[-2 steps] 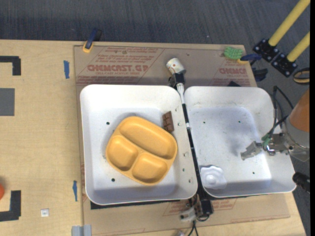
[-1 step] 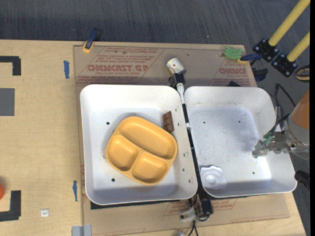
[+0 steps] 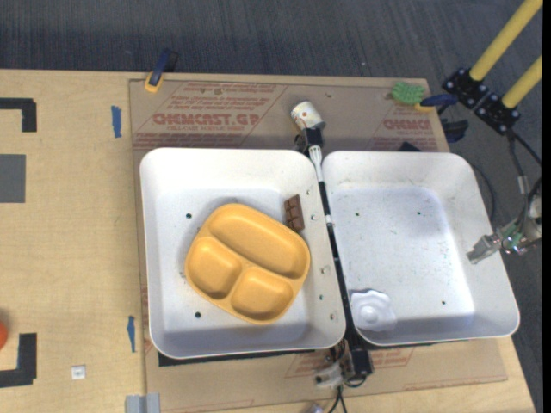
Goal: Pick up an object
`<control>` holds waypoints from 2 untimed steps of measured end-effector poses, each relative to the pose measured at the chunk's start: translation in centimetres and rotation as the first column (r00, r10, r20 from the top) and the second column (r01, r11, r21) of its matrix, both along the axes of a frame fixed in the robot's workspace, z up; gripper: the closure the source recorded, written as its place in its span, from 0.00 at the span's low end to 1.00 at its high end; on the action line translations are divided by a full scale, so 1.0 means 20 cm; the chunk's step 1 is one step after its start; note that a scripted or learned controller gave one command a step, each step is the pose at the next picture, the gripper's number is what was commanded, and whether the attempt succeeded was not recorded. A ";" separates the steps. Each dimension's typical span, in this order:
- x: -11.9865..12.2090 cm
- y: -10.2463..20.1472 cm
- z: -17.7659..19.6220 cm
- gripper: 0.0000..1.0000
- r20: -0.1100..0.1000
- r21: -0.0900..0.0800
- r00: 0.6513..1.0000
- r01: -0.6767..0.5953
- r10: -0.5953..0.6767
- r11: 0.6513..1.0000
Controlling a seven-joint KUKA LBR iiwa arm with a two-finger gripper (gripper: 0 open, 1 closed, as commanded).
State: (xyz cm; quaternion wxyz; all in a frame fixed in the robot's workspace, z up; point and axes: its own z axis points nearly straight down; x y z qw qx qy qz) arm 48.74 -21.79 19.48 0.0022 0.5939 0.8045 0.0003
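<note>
Risk assessment, near edge first. White object (image 3: pixel 372 308) lies at 7 o'clock in the right bin (image 3: pixel 482 312), close against the near wall and the divider between bins; a descent here could strike either rim, and its pale colour against the white floor gives poor contrast. Yellow divided tray (image 3: pixel 248 261) sits tilted in the left bin (image 3: pixel 164 231), centre toward 5 o'clock. It is wide, smooth and curved, so a two-finger grasp across the body will probably slip; a rim or partition looks the better purchase. Small brown block (image 3: pixel 294 212) lies at 3 o'clock of the left bin, just beside the tray and near the divider (tight clearance on both sides).

Pincer (image 3: pixel 484 247) appears at 3 o'clock of the right bin, over its right wall; whether it is open or closed cannot be told from this view, and nothing is visibly held.

Open room: the right bin floor from centre to 12 o'clock, and the left bin's far strip. Clamps (image 3: pixel 160 69) hold the surface (image 3: pixel 60 231) covering at the far edge.
</note>
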 end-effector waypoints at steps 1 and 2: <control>-0.04 -0.03 -0.01 1.00 -0.002 0.001 0.861 -0.508 0.508 0.861; 0.18 -0.03 0.04 1.00 -0.001 -0.003 0.634 -0.773 0.773 0.634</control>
